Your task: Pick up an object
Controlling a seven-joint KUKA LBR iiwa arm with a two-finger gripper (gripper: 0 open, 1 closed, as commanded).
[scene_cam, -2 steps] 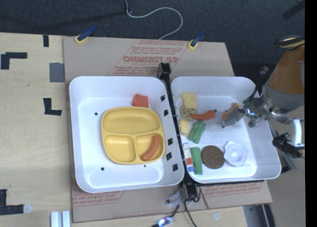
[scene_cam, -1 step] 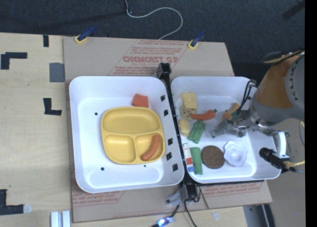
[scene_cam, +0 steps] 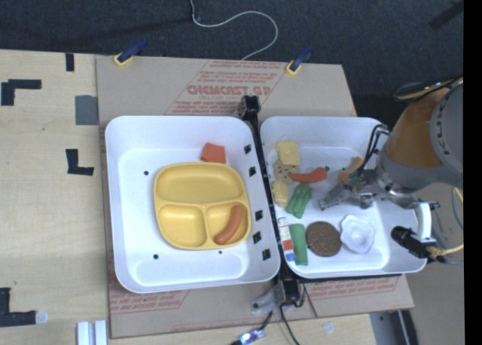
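My gripper [scene_cam: 328, 201] hangs low inside the right bin [scene_cam: 343, 126], reaching in from the right above the bin floor. Just left of it lie a green pickle [scene_cam: 299, 199] and a red chili pepper [scene_cam: 309, 175]. A small orange piece [scene_cam: 352, 169] sits just behind the gripper. A brown round patty [scene_cam: 324, 238] and a white piece [scene_cam: 356, 233] lie in front of it. I see nothing held in the gripper.
The right bin also holds yellow pieces [scene_cam: 287, 152] near its left wall and a green stick [scene_cam: 298, 243]. In the left bin [scene_cam: 128, 140], a yellow divided plate [scene_cam: 184, 185] carries a sausage [scene_cam: 232, 224]; an orange block [scene_cam: 213, 153] lies behind it.
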